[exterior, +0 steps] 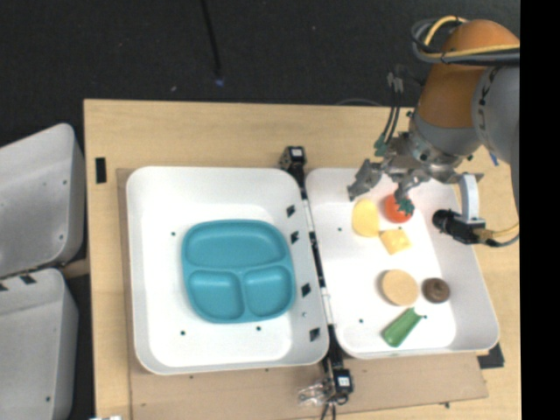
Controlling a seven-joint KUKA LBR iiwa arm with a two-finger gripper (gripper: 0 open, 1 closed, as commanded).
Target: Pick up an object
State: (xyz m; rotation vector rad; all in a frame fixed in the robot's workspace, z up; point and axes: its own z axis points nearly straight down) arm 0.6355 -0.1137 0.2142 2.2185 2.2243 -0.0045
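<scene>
No brand or writing can be read anywhere. The jaws [392,191] hang low over the far end of the right bin [464,322], spread wide, with the red tomato-like object [396,210] just beneath one finger and not gripped. Touching it sits a yellow lemon shape [366,218], then a yellow wedge [395,241], a tan disc [398,287], a brown piece [435,290] and a green one [402,326] (all loosely clustered). The left bin [153,339] on the worktop [105,147] holds a blue divided tray [236,268].
</scene>
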